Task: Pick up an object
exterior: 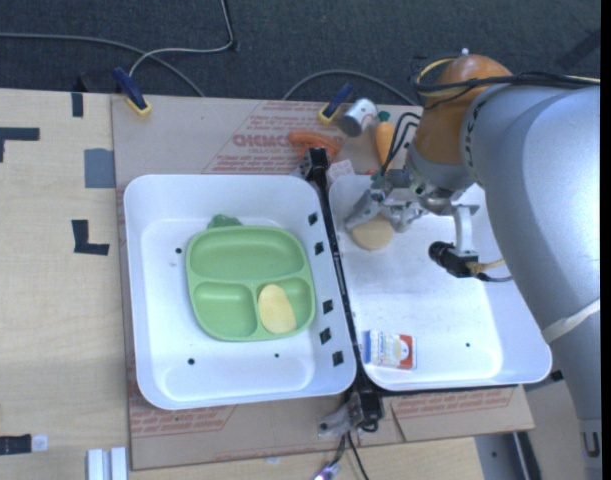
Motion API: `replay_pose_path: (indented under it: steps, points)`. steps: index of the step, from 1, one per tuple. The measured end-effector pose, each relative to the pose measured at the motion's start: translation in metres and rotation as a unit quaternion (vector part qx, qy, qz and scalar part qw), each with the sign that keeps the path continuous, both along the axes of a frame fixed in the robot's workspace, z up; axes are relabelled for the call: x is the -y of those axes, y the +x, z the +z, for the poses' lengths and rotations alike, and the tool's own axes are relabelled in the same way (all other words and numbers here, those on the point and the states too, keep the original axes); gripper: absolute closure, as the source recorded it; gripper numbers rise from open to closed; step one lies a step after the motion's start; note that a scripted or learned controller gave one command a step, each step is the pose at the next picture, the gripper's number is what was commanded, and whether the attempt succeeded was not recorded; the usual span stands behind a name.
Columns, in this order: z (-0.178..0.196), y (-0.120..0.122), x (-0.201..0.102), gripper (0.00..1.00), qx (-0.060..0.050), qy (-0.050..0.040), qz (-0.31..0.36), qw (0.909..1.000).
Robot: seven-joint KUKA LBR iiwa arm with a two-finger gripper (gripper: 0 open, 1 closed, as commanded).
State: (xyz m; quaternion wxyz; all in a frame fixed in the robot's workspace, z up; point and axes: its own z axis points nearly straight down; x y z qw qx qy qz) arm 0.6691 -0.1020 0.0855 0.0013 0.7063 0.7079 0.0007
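The gripper [385, 213] hangs low over the far left corner of the right bin [505, 368], at the end of the grey arm [545, 168] that comes in from the right of the view, with the orange band [455, 108] just behind it. We cannot tell whether it is wide or narrow, since the wrist hardware covers its tip from this angle.

Directly under the gripper, on its near side, lies a rounded tan object [373, 236]. It rests on the bin floor close to the wall shared by the two bins. It looks to touch the gripper or sit just below it, but we cannot say that it is held.

Well nearer to us than the gripper, by the front rim of the same bin, lies a small flat packet [389, 349], white with red and blue print.

To the gripper's left, across the dividing wall, the left bin [155, 368] holds a green divided plate [235, 258]. A pale yellow piece [277, 309] lies in the plate's near right compartment, well apart from the gripper.

Beyond the gripper, outside the bins on the cardboard sheet [185, 138], we see a white cylinder [360, 116] next to a blue and yellow clamp [337, 105], and an orange item [313, 140] near the bins' far corner.
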Motion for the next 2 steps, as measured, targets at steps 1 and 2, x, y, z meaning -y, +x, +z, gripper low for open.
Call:
replay_pose_path:
  steps: [1,2]
  points:
    - [0.0,-0.0001,0.0009,0.0,0.0,-0.0002,0.0,1.0]
    - [-0.0002,-0.0004,-0.0031,0.0,-0.001,-0.0008,-0.001,1.0]
